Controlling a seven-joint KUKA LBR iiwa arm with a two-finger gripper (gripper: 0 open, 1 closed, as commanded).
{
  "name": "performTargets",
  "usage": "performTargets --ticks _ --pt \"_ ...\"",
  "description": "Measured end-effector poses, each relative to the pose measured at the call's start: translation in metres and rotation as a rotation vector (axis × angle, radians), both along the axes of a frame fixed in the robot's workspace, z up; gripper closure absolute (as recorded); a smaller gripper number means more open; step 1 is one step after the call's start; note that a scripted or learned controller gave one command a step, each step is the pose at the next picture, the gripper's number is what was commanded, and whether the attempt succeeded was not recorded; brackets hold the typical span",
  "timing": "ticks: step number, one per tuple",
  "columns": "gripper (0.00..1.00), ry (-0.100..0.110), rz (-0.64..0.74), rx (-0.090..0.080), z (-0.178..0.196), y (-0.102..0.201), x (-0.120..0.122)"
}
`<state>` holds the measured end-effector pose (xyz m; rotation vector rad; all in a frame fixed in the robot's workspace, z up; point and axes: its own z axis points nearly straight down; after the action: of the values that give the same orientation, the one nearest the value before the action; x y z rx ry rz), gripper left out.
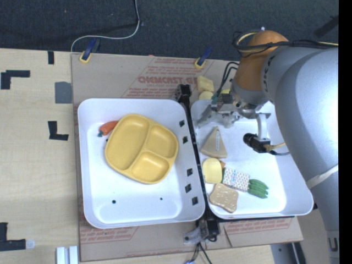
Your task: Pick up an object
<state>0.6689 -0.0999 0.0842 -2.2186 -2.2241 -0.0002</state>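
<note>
The gripper (219, 112) hangs over the far left corner of the right bin (292, 201), close to the wall it shares with the left bin (88, 164); whether it is open or closed cannot be told from this angle, and nothing shows in its grasp; just beside it, towards the near edge, a tan wedge (214, 144) lies against the shared wall; past the gripper, at the bin's far edge, sit two pale yellow blocks (205, 84), one touching the other; nearer than the wedge lies a round yellow piece (213, 170), and touching its right side a white patterned packet (236, 178); a green piece (257, 187) lies just right of the packet; a tan slice (224, 197) rests near the bin's near left corner, touching the packet; in the left bin a yellow divided plate (142, 147) sits towards the far edge, with an orange piece (108, 127) at its left rim, partly hidden by the plate; both bins stand on a sheet of cardboard (137, 78).
</note>
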Motion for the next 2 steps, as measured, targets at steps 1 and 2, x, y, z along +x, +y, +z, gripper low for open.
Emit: performTargets --ticks 1,2 --pt "0.00 0.001 -0.002 -0.002 0.001 -0.004 -0.046" --pt "0.00 -0.001 0.001 0.000 0.000 0.006 -0.008"
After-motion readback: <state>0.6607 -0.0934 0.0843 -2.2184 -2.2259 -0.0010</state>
